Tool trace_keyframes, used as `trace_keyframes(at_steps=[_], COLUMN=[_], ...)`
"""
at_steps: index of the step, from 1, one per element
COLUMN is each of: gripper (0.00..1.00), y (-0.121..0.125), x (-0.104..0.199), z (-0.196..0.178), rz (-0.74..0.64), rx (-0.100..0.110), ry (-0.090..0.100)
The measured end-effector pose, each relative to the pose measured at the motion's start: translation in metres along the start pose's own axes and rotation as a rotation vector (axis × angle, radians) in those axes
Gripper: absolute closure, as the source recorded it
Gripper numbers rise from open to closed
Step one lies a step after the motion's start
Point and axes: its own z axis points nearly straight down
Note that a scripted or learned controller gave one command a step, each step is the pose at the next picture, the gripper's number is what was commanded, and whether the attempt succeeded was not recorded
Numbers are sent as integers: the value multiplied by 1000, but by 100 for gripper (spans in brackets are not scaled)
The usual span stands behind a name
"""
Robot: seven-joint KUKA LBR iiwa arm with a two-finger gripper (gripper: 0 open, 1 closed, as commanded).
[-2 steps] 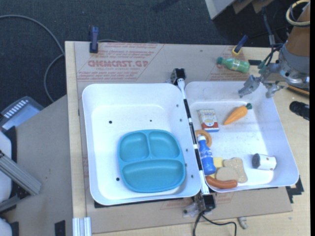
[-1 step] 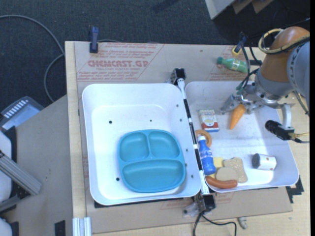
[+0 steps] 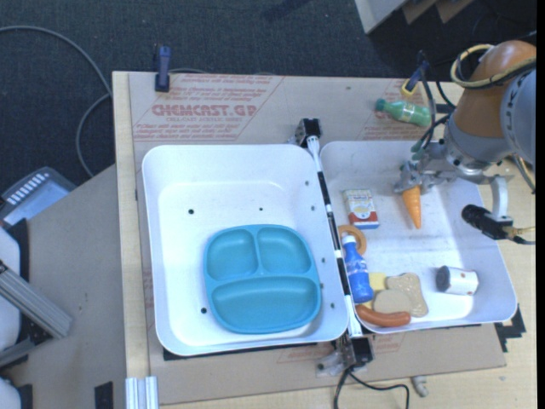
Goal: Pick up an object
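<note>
Reddish sausage [image 3: 382,317] and toast-shaped slice [image 3: 404,295] lay untouched in the right white bin [image 3: 502,290]. Farther back, the end effector [image 3: 415,180] pinched the orange plastic carrot [image 3: 413,207] at its top, seemingly gripped, the lift apparently unfinished.

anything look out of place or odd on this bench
One thing: a green bottle lies on its side on the cardboard behind the right bin, outside both bins. The other items sit inside that bin, and the carrot hangs point-down just under the tool.
</note>
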Motion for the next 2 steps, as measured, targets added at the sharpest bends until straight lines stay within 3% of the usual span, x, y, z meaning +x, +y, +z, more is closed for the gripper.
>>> trace_keyframes(at_steps=[1, 2], gripper=[100, 100], y=[24, 27], x=[75, 141], z=[11, -90], rz=[1, 0], rx=[12, 0], ry=[3, 1])
